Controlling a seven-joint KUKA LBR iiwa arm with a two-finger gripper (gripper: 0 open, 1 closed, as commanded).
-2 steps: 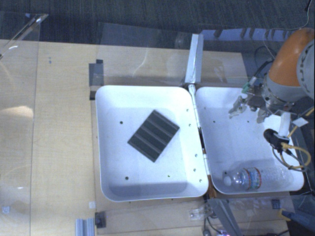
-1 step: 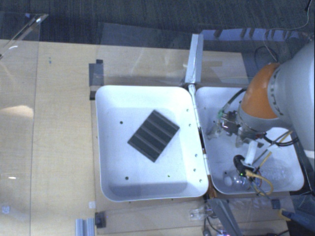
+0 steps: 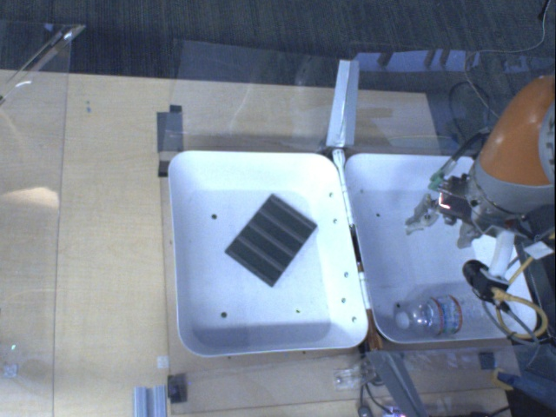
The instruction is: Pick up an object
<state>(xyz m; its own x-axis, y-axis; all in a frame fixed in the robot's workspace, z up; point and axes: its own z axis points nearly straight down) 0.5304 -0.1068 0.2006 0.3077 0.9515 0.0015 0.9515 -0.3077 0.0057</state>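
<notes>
Claw [image 3: 427,215] first: it hangs over the right shallow white bin [image 3: 382,259], near that bin's upper middle, and from where I stand I cannot tell how it is set or whether it has anything in it. Behind it the grey arm with the orange band [image 3: 521,146] comes in from the right, trailing cables.

Nearest candidate, I'd say, is the clear plastic bottle with a blue label [image 3: 430,315], lying on its side close to the near edge of the same bin, well below the claw. The dark ribbed rectangular slab [image 3: 271,239] lies flat and askew in the middle of the left white bin [image 3: 187,259], farther off.

To do this well, I reckon it should come straight down across the bottle's round body, squarely, since such a shape may roll away. The wooden surface [image 3: 87,233] lies beyond.
</notes>
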